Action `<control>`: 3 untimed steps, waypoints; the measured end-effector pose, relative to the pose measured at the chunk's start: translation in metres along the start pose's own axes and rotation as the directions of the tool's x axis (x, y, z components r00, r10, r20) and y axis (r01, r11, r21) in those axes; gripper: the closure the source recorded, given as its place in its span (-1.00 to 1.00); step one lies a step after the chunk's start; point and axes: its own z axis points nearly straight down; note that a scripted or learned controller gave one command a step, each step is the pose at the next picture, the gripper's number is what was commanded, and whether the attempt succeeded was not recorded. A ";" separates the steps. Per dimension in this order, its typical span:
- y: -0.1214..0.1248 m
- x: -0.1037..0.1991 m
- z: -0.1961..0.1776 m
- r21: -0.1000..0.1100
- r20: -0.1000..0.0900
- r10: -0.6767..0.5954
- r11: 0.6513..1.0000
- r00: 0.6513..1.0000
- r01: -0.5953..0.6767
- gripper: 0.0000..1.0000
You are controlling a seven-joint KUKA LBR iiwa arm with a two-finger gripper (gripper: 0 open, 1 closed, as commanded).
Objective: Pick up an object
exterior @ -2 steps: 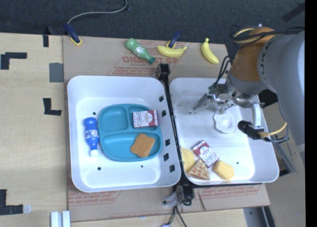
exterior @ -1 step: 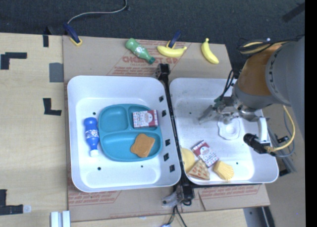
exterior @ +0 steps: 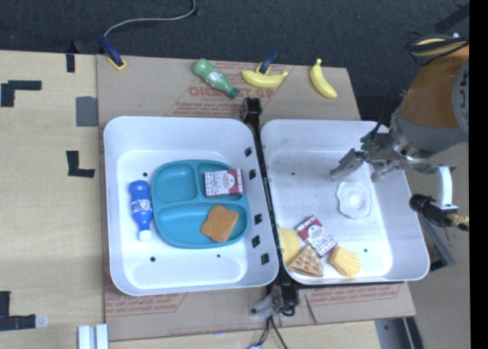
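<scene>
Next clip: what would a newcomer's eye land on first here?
Probably the teal tray in the left bin, holding a carton and toast, with a blue bottle beside it. Then the gripper, jaws spread, above a white cup in the right bin.

Right bin (exterior: 396, 260) is sitting mostly open up top; food's crowding its near edge: cheese wedge (exterior: 345, 262), waffle slice (exterior: 306, 263), small carton (exterior: 315, 235). Something pale, maybe a cup (exterior: 354, 200), is taking mid-floor. The left bin's teal tray (exterior: 183, 203) is hogging its middle.
</scene>
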 end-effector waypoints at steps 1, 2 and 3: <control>-0.003 0.056 0.055 0.005 -0.002 -0.002 1.000 1.000 0.002 -1.00; -0.033 0.065 0.090 0.005 -0.002 -0.001 1.000 1.000 0.001 -1.00; -0.077 0.072 0.096 -0.005 0.001 -0.001 1.000 1.000 0.001 -1.00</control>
